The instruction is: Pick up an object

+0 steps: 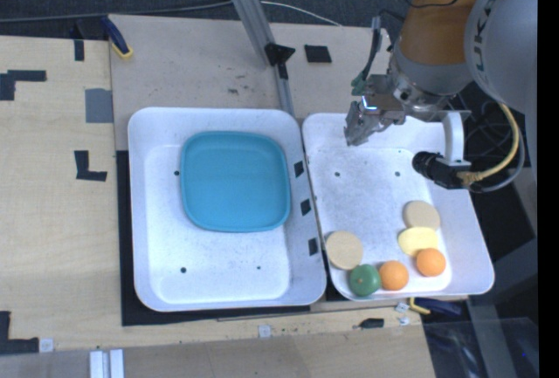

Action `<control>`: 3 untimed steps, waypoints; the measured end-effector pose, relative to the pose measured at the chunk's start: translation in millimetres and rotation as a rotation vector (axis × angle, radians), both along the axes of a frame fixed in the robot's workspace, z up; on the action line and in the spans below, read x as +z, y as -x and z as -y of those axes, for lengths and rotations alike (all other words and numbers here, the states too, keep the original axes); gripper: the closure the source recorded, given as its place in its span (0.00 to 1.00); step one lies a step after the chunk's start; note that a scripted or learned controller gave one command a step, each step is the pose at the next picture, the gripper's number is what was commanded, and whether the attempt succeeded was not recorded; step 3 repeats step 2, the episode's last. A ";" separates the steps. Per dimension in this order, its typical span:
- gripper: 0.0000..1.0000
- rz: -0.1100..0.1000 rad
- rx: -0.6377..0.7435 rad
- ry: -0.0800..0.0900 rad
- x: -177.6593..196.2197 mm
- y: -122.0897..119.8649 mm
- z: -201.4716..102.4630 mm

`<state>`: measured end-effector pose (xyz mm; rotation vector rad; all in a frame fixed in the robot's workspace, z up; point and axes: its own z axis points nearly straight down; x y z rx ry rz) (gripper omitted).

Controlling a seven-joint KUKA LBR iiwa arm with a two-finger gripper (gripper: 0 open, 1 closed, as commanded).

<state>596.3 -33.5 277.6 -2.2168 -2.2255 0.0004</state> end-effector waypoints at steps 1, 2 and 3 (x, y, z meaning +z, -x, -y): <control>1.00 -0.001 0.001 0.000 -15.4 -20.4 -56.2; 1.00 -0.001 0.000 -0.001 -20.1 -38.3 -111.3; 1.00 -0.001 0.000 -0.001 -20.1 -38.3 -111.3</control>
